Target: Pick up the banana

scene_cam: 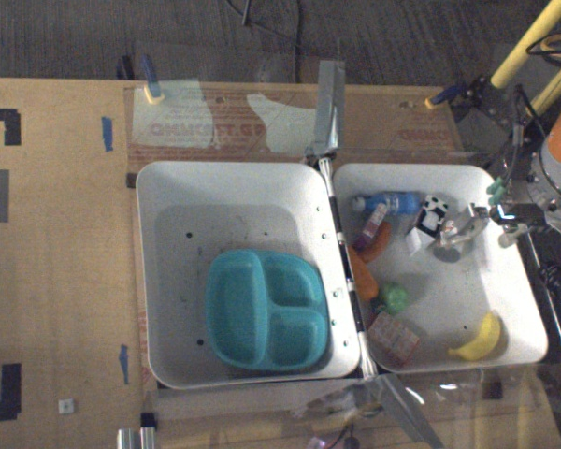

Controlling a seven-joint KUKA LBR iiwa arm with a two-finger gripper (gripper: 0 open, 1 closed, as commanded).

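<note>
The light wooden bench (pixel 56 279) carried two shallow white plastic bins. The left bin (pixel 168 190) had a big teal divided plastic tray (pixel 266 311) sitting toward its 5 o'clock corner. In the right bin (pixel 519 293), the grey metal jaws (pixel 458 232) hung near 12 o'clock; honestly couldn't tell if they were open or closed. The small curved yellow banana (pixel 480 337) lay way down at 5 o'clock, well apart from them.
</note>
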